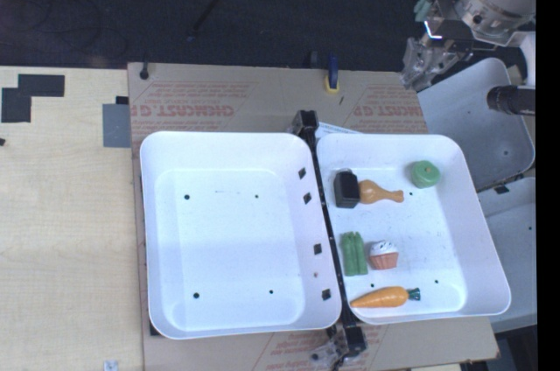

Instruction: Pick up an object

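With the gripper (426, 63) raised beyond the right bin (455, 159), jaw state untellable, the green disc (425, 174) near that bin's far corner is best approached from directly above, clear of the wall.

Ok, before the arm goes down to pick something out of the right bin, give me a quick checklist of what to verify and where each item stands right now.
1. Objects available in the right bin: ok; carrot, cupcake, green round piece and others lie there.
2. Gripper above a target: not ok; it hangs beyond the bin's far edge.
3. Gripper free of any object: ok; nothing shows between its fingers.
4. Fingers open enough: cannot tell.
5. Target spacing: carrot lies apart, ok; green block and cupcake sit close, not ok.
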`<action>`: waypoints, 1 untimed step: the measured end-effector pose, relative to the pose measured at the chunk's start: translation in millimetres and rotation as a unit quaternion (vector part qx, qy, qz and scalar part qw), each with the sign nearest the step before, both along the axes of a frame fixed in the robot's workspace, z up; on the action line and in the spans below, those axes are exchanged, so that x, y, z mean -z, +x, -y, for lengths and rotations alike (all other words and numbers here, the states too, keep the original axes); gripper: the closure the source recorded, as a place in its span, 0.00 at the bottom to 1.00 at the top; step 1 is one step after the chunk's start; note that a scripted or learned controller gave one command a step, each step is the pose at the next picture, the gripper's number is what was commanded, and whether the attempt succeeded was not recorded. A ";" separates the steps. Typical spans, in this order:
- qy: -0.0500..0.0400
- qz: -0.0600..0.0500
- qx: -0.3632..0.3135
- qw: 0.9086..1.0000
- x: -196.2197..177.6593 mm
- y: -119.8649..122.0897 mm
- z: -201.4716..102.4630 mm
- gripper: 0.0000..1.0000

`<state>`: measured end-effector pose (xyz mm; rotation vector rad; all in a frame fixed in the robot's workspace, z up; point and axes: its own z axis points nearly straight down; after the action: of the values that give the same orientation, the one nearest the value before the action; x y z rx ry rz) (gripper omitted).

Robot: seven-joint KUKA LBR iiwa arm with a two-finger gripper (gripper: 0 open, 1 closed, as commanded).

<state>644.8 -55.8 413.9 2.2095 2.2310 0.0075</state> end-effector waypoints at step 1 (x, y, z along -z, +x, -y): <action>-0.001 -0.008 0.005 1.000 78.2 -15.5 7.6 1.00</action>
<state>629.4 -63.4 335.7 2.2275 2.2264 -0.0118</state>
